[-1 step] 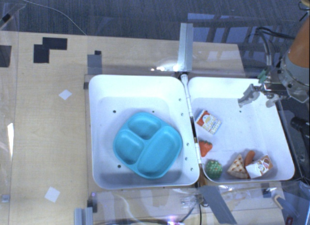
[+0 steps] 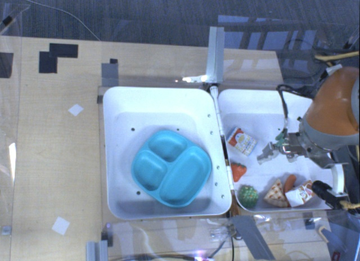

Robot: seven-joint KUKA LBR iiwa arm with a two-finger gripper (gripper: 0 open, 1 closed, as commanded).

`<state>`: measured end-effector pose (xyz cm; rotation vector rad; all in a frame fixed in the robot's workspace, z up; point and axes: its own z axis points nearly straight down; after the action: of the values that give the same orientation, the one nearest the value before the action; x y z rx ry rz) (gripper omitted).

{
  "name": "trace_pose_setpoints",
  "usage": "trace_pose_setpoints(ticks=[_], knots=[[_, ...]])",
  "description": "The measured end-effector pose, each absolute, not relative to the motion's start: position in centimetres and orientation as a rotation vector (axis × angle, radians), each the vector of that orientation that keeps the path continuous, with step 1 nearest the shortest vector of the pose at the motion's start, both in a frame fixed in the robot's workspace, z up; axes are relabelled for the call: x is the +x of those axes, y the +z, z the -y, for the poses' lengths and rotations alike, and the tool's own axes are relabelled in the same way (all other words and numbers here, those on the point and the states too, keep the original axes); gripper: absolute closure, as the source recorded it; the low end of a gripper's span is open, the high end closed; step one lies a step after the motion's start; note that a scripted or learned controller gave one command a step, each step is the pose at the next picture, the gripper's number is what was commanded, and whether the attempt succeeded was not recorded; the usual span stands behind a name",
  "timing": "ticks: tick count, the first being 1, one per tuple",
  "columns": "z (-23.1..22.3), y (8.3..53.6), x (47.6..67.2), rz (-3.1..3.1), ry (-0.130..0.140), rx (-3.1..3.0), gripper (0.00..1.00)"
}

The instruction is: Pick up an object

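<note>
Right bin [image 2: 253,108]: 6 toy foods; left bin [image 2: 121,142]: 1 blue plate [image 2: 171,168]; jaws' state unclear.

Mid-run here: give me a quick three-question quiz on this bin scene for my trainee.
1. True or false: the blue divided plate lies in the left bin.
2. Which lies nearest the divider between the bins? A) green broccoli piece B) pizza slice C) small carton
3. Fill in: the gripper hangs over the ___ bin.

Key: 1 true; 2 A; 3 right.
</note>
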<state>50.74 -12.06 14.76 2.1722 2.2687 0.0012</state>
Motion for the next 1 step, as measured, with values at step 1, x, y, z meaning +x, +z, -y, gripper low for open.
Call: trace_pose_setpoints(ticks=[1], knots=[[10.30, 10.06, 49.07, -2.461, 0.002, 1.916, 0.00]])
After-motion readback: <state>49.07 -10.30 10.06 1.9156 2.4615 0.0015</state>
